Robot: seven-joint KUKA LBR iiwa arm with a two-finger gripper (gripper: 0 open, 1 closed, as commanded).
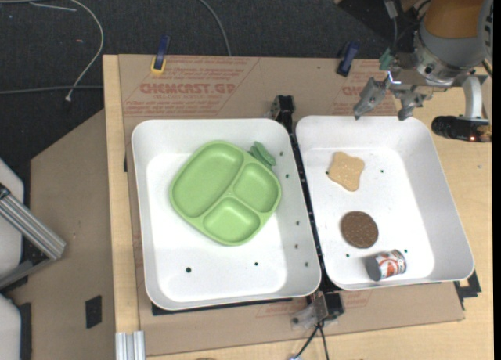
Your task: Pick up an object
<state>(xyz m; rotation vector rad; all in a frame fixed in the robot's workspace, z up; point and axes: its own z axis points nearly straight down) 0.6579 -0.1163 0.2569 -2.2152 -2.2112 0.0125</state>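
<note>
In the right bin [438,194] lie a tan, lobed cookie-like piece [345,171], a round brown disc [359,228] and a small can on its side [386,264] near the front wall. My gripper [385,105] hangs above the right bin's back rim, its two fingers spread apart with nothing between them. It stands behind and a little right of the tan piece, well clear of all three objects.
The left bin [156,249] holds a green three-part plate [226,192] with a small dark green item [263,153] at its back right edge. Blue clamps [161,53] [347,59] grip the cardboard base. A black clip [282,108] sits between the bins.
</note>
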